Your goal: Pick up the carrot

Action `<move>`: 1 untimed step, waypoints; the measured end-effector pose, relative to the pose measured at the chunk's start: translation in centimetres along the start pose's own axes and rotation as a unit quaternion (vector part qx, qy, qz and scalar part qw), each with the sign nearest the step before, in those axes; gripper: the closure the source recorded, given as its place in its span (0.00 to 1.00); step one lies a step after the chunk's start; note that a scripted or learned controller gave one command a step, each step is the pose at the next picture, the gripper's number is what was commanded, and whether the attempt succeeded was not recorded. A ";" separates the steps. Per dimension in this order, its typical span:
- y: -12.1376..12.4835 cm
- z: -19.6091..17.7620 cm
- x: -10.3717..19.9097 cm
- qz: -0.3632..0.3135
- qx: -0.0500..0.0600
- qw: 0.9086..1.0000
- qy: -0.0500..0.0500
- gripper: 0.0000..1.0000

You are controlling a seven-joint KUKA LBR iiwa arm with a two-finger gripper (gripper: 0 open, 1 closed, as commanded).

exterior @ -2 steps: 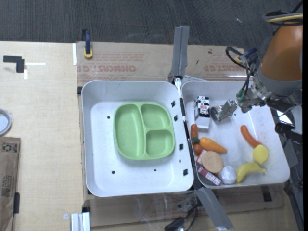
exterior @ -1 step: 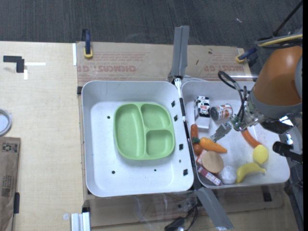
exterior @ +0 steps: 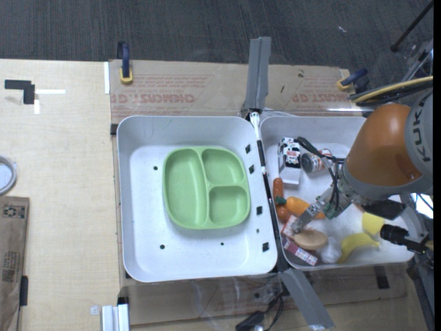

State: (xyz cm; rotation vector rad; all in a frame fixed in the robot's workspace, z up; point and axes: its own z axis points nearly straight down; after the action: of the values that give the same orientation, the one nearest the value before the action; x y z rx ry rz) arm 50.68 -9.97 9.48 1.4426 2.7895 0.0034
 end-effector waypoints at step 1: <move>0.1 -0.8 -0.1 0.001 0.000 1.000 0.002 1.00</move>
State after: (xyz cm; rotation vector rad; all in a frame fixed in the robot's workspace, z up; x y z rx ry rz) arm 50.80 -9.97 10.29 1.4480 2.7907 0.0060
